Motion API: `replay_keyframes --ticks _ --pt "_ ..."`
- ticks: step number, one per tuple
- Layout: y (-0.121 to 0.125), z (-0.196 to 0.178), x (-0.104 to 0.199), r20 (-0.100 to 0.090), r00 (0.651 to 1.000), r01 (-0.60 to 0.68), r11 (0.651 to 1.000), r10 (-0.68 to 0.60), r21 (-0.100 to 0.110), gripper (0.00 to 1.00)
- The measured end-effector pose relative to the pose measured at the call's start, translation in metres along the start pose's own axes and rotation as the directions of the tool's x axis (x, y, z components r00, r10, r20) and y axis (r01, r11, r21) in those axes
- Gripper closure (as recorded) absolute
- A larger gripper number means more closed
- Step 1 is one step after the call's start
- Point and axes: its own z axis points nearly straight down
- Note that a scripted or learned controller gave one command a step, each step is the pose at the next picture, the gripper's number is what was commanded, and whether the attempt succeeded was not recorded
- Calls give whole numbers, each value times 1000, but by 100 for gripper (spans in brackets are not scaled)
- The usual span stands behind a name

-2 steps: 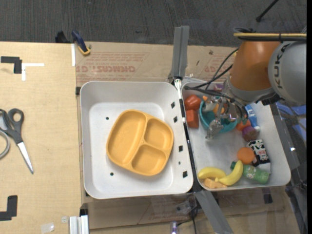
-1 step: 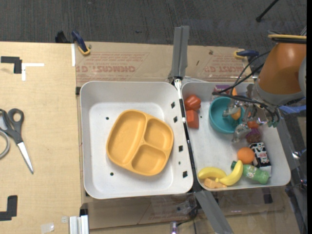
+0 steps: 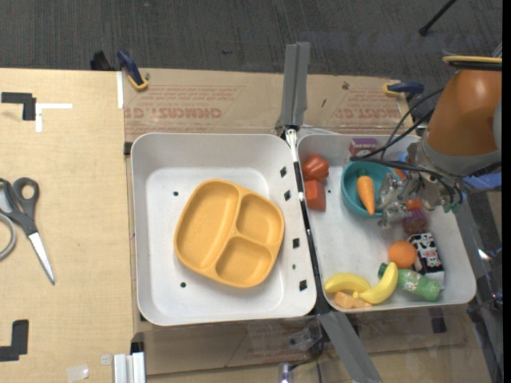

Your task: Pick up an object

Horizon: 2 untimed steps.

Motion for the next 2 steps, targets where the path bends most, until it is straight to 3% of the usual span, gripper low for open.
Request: replay_keyframes --ticks 1,2 --pt "0 -3 -4 15 1000 1 1000 -1 4 0" --pt "49 5 -40 2 999 -47 999 47 6 0"
